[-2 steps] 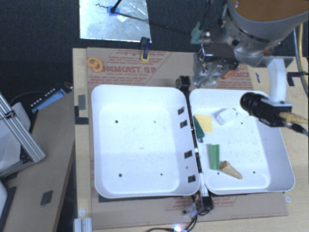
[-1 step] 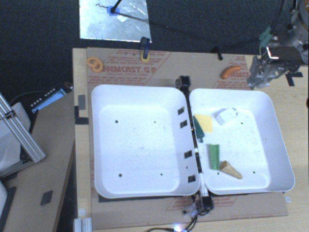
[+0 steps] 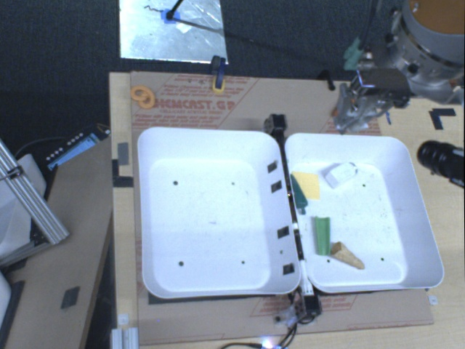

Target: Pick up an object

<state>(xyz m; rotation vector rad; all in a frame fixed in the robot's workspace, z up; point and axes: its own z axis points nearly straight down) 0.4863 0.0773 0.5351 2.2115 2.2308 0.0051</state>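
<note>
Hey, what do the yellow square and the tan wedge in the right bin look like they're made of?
Yellow square: probably sponge or foam, judging by its matte, soft-looking face. Tan wedge: possibly wood or cork, going by its dull brown, grainy look. It is too small to be sure.

One fixed camera above the bench looks slantwise down on both white bins point(image 3: 211, 140).

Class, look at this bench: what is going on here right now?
A grey robot arm reaches in from the right, its gripper above the far edge of the right bin, carrying nothing visible. Inside that bin lie a yellow piece, a white object, a green block and a tan wedge. Nothing has been picked up yet.
</note>
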